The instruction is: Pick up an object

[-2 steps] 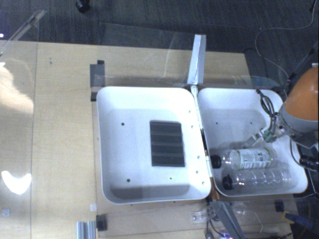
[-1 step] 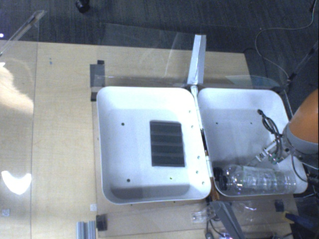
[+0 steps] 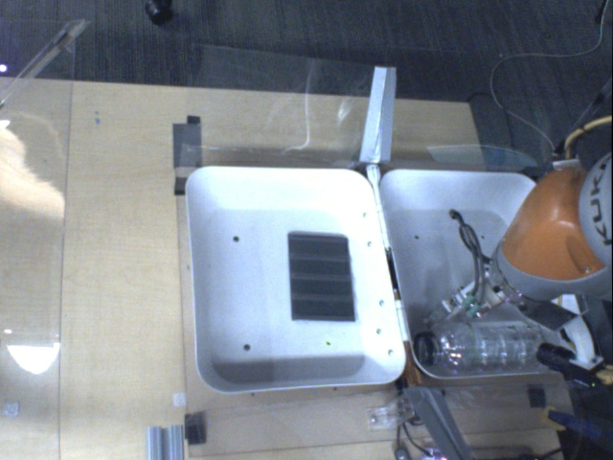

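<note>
A grey arm (image 3: 594, 185) with a rounded orange band (image 3: 546, 233), black lettering, and thin dark cables.

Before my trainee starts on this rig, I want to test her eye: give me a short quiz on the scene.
1. True or false: the dark ridged pad lies in the left bin.
2. Where does the clear bottle lie? A) left bin B) right bin, near edge C) on the bench
3. Fill in: the arm reaches over the ____ bin.

Key: 1 true; 2 B; 3 right.
</note>
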You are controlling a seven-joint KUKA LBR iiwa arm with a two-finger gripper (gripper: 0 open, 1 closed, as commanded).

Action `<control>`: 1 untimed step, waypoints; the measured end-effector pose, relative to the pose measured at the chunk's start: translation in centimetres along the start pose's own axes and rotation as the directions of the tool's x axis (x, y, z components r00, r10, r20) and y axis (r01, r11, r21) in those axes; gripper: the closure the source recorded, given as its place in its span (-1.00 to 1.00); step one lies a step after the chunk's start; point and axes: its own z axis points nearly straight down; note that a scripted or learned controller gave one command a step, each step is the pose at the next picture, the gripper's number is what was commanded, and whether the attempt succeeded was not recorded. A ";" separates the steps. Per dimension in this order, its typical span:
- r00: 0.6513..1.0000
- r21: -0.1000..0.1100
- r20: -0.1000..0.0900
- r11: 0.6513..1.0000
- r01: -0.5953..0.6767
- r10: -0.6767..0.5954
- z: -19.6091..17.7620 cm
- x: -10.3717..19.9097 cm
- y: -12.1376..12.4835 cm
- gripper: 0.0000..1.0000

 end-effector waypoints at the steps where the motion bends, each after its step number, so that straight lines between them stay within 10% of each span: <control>1: 1.000 -0.010 0.006 1.000 -0.017 0.017 0.6 -1.0 6.5 -1.00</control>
